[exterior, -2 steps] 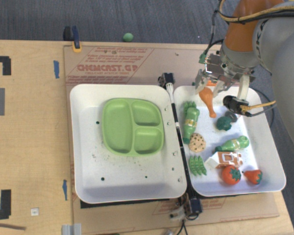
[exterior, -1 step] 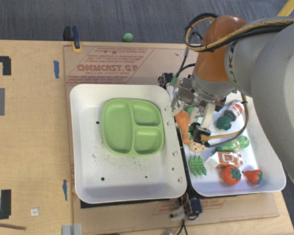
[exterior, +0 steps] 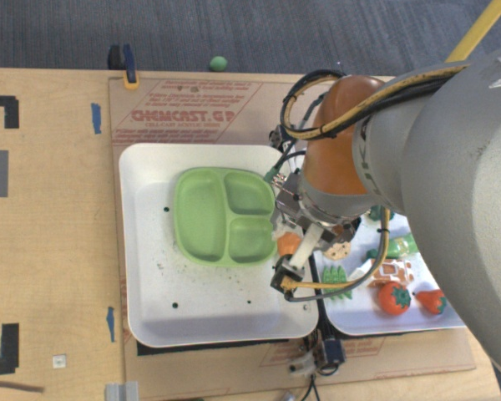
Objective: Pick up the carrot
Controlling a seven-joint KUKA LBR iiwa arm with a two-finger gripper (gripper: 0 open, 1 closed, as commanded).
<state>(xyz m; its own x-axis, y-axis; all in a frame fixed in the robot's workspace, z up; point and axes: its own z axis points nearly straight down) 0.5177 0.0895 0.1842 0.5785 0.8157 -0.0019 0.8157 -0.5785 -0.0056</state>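
red print on the cardboard [exterior: 184, 111] reads roughly "chemcast gp"; the smaller lines are illegible. there are two bins. the left bin [exterior: 142, 249] holds one three-part green plate [exterior: 221, 215]. the arm hides most of the right bin [exterior: 417, 322]. the carrot [exterior: 289, 243], partly covered, lies just right of the plate by the pincer [exterior: 309, 234]. whether the pincer is open or closed cannot be told.

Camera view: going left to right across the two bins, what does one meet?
Green divided plate → small orange piece under the arm → green leafy toy → red tomato → smaller red item.
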